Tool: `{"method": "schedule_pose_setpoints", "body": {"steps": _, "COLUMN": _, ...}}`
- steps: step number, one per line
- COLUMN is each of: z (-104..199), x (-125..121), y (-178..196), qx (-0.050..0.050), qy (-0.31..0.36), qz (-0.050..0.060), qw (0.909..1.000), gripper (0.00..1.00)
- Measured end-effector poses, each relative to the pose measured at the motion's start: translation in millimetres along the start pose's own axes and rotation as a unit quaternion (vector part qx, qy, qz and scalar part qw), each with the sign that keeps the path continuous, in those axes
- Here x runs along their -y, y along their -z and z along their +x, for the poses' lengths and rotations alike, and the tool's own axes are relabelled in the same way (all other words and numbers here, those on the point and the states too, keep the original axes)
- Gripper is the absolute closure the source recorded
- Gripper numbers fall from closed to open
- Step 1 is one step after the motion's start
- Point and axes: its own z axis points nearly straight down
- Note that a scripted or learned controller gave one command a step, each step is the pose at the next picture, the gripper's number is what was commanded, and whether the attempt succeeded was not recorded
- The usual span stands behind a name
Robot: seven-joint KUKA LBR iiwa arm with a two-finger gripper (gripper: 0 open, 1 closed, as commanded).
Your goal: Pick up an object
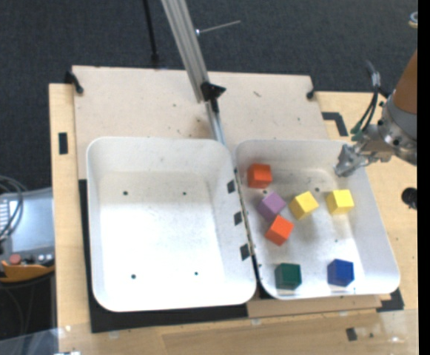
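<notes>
The right bin [374, 224] holds several small blocks. An orange block [259, 174] lies near its far left corner. A purple block [271, 203] and a second orange block [279, 229] sit just below it. Two yellow blocks [303, 204] [340, 200] lie in the middle. A green block [289, 276] and a blue block [340, 271] rest by the near wall. My gripper [345, 162] hangs over the bin's far right part, above and just beyond the right-hand yellow block. Nothing shows between its tips.
The left bin [163, 224] sits beside the right one on the wooden bench. A slanted metal rail [189, 39] runs from the top down to the gap between the bins. A grey box with cables [15, 231] stands off the bench's left edge.
</notes>
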Motion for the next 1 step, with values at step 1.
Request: {"method": "schedule_pose_setpoints", "body": {"steps": 1, "z": -1.4, "x": -0.6, "y": -2.3, "qx": 0.0, "qy": 0.001, "qz": 0.003, "qw": 1.0, "gripper": 1.0}}
